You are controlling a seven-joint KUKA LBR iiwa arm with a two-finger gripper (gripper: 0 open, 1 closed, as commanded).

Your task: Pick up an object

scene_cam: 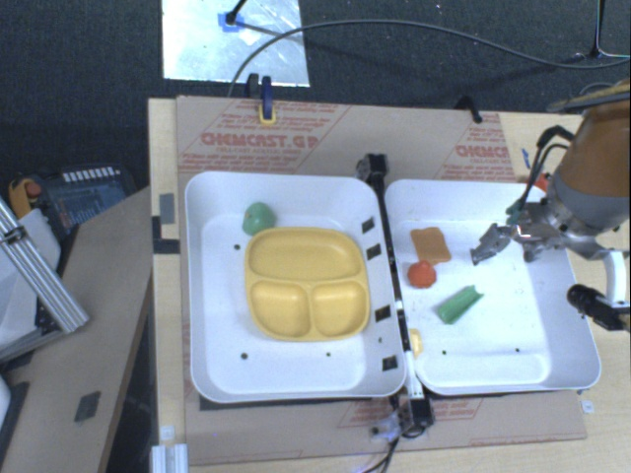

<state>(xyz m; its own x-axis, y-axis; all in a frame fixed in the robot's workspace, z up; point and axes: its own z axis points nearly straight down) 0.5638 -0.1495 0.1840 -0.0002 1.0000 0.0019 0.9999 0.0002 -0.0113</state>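
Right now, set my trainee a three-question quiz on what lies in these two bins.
1. True or false: the yellow divided plastic tray lies in the right white bin.
2. Which lies nearest the end effector? A) green wedge-shaped block B) flat orange block C) rounded green piece
3. Fill in: the small red ball sits just below the ___ block.

Key: 1 false; 2 B; 3 orange.

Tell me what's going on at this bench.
A grey arm with an orange band reaches in from the right, its gripper over the right bin, holding nothing visible. An orange block, red ball and green block lie there. The left bin holds a yellow tray and green lump.
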